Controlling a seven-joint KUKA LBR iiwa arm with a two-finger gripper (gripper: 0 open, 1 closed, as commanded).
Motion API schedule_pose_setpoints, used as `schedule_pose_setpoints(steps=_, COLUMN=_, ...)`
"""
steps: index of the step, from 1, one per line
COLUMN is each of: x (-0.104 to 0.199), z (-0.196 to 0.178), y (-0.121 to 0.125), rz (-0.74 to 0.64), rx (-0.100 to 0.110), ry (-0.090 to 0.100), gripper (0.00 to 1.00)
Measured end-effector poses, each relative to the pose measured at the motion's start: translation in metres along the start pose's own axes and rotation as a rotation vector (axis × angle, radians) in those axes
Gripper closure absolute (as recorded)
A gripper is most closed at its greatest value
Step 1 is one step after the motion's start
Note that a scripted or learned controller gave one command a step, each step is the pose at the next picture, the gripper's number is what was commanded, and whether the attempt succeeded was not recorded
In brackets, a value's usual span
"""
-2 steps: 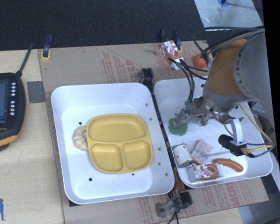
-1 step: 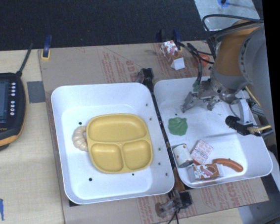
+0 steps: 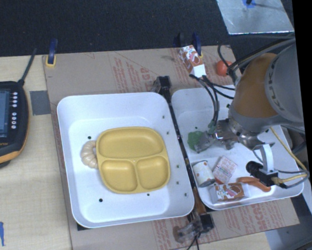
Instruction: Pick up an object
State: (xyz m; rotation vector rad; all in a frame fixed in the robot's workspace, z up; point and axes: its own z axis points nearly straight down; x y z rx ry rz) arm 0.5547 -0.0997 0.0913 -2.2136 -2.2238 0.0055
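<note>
Here the end effector [image 3: 208,140] is down in the right bin [image 3: 190,104], at a green object [image 3: 195,139]; whether it grips is unclear. This looks like the grasp step; next, presumably, closing firmly and lifting straight up.

Two bins stood side by side on the bench [image 3: 30,190]. The left bin [image 3: 75,119] held a divided tray [image 3: 133,158], with a rounded object [image 3: 88,154] touching its left edge. The right bin [image 3: 190,104] held packets [image 3: 225,169] and a small cylinder [image 3: 201,172] near its front. A handheld pendant [image 3: 0,122] lay left of both.
</note>
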Motion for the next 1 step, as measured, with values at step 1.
schedule_pose_setpoints(steps=1, x=-0.0609, z=-0.0012, y=0.058, rz=0.002, rx=-0.004, ry=0.0, gripper=0.0)
